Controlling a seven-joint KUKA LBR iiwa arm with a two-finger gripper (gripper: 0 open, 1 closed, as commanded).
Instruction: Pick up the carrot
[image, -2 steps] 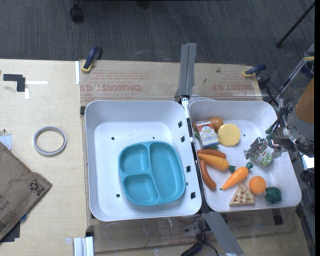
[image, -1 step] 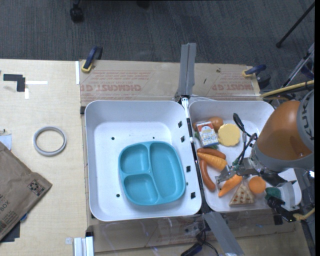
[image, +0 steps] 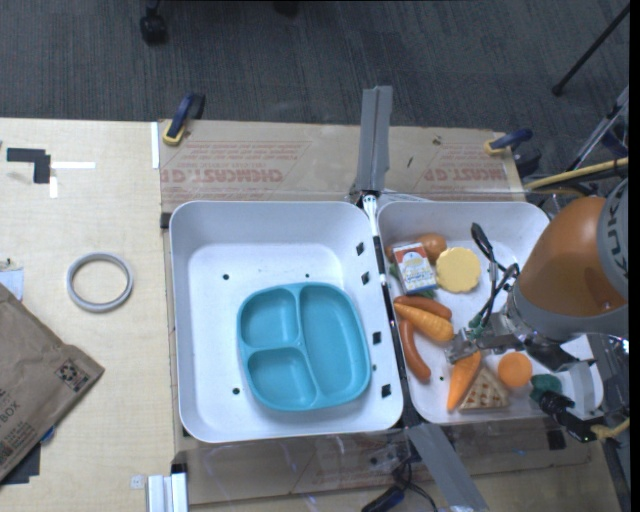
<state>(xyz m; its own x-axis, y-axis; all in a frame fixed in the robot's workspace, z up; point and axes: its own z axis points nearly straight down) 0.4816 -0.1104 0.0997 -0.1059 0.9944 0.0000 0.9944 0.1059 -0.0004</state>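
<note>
The carrot (image: 462, 380) is orange and tapered. It lies in the right bin (image: 425, 405) near the front wall, with its thick end pointing up toward the arm. My gripper (image: 467, 347) hangs low over the right bin, right at the carrot's thick end, and seems to touch it. The grey arm with its orange band (image: 575, 265) reaches in from the right and covers the bin's right side.
Around the carrot lie an orange roll (image: 425, 320), a red sausage (image: 413, 353), a waffle wedge (image: 485, 394), an orange ball (image: 515, 370), a yellow disc (image: 458, 268) and a small carton (image: 413, 267). The left bin (image: 200, 300) holds a teal divided plate (image: 303, 345).
</note>
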